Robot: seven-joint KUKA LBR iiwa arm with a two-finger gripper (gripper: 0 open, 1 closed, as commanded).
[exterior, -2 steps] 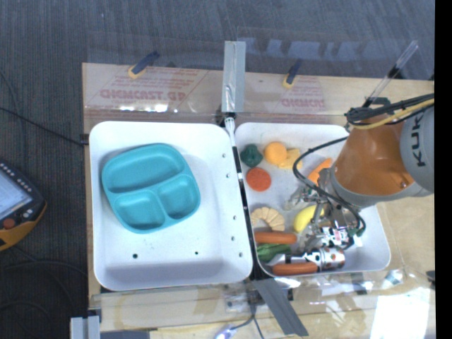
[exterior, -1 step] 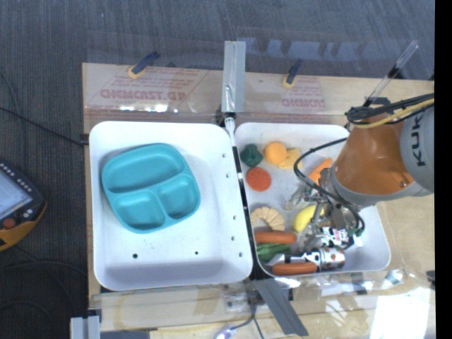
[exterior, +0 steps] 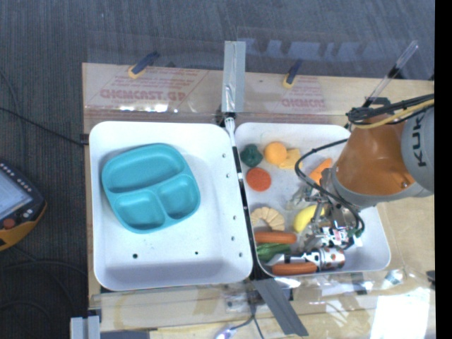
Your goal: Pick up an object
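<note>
1. The gripper (exterior: 326,240) hangs low in the right bin (exterior: 374,256), near its front edge, in a tangle of cables and toy food. Whether it is spread or closed cannot be told from above, and nothing can be seen gripped in it.
2. The likeliest target is the yellow banana-like piece (exterior: 304,219), just beside the gripper on its left and slightly to the rear. It may be touching the gripper, though the view leaves that unclear.
3. Just in front of the gripper and to its left lies a red sausage (exterior: 293,267). A second red sausage (exterior: 275,237) and a green vegetable (exterior: 272,250) lie further left, packed close together.
4. Choose one piece and centre over it. A descent between neighbours would probably push them apart rather than trap one.
5. The yellow piece looks smooth and rounded, so closing across its narrow width, low on the body, should keep it from squirting out.
6. Well behind the gripper, the red tomato (exterior: 259,179), orange fruit (exterior: 275,152) and dark green piece (exterior: 249,154) stand more apart, so they are easier alternatives.
7. Lift straight up and confirm that something sits in the grip before moving toward the left bin (exterior: 113,260) with its teal divided plate (exterior: 150,186).
</note>
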